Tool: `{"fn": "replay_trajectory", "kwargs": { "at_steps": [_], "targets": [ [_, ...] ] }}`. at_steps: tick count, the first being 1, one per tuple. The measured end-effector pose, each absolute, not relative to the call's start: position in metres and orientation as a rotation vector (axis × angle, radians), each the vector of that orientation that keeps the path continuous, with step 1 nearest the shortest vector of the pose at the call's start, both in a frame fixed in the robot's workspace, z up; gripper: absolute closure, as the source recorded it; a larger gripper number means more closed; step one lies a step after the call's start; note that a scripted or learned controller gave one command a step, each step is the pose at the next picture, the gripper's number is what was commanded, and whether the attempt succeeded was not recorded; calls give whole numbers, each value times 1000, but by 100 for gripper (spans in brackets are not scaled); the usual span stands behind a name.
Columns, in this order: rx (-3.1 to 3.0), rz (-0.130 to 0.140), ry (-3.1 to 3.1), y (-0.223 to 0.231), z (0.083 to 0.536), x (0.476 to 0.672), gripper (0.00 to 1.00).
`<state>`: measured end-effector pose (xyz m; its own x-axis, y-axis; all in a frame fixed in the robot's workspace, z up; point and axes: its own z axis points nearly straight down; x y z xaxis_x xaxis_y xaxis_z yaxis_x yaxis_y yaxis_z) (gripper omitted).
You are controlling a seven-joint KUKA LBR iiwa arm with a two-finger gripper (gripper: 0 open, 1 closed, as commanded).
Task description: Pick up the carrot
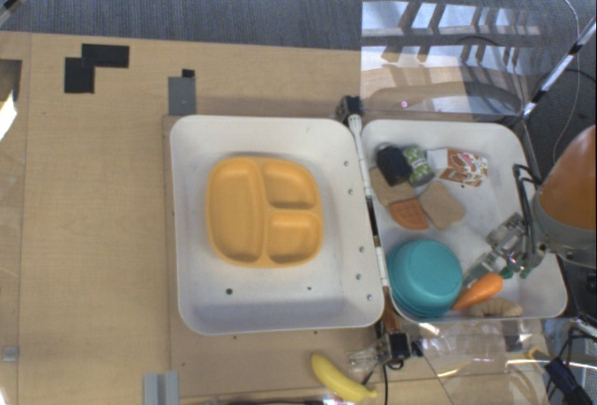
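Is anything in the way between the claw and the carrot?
Nothing visible is. The claw hangs just above the carrot in the right bin, with no item between them. The teal bowl sits right against the carrot's left end, and a pale, knobbly piece lies just below it, so it's a tight spot.

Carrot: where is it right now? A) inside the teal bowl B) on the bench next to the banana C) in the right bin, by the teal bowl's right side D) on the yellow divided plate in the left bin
C: the carrot lies on the floor of the right bin, against the right side of the teal bowl, with the tool just above it.
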<state>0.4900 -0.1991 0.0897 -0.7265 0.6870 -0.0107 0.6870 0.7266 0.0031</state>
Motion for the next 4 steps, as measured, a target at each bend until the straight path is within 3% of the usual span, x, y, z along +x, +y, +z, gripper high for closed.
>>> {"fn": "replay_trajectory", "kwargs": {
  "at_steps": [1, 2, 3, 4],
  "targets": [
    [1132, 2, 2921, -153, 89, 491, 0],
    [1133, 10, 2914, -152, 102, 495, 100],
    [1134, 10, 2915, -152, 102, 495, 0],
    [633, 1, 3063, -185, 90, 492, 0]
  ]
}}
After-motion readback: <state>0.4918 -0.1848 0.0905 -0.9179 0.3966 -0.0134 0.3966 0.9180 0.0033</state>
